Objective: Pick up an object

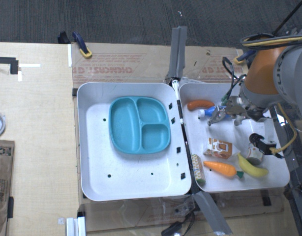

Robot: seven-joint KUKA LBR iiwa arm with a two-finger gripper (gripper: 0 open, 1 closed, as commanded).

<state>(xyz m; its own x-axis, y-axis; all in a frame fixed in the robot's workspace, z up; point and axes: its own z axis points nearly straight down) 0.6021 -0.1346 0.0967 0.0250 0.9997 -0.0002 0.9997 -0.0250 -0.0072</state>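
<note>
The two white bins (87, 146) are showing smooth, faintly glossy plastic. The turquoise divided plate (139, 125) is looking like matt plastic. The carrot (220, 168), banana (252, 166) and hot dog (200, 104) are gleaming like moulded plastic toys. The bench (33, 97) is showing pale wood grain, with brown cardboard (126, 63) lying matt behind.

Bins (87, 146) white; plate (139, 125) turquoise; carrot (221, 168) orange with green tip; banana (251, 166) yellow; sausage (200, 104) orange-red; carton (219, 148) white and orange; tabletop (33, 112) pale wood.
</note>
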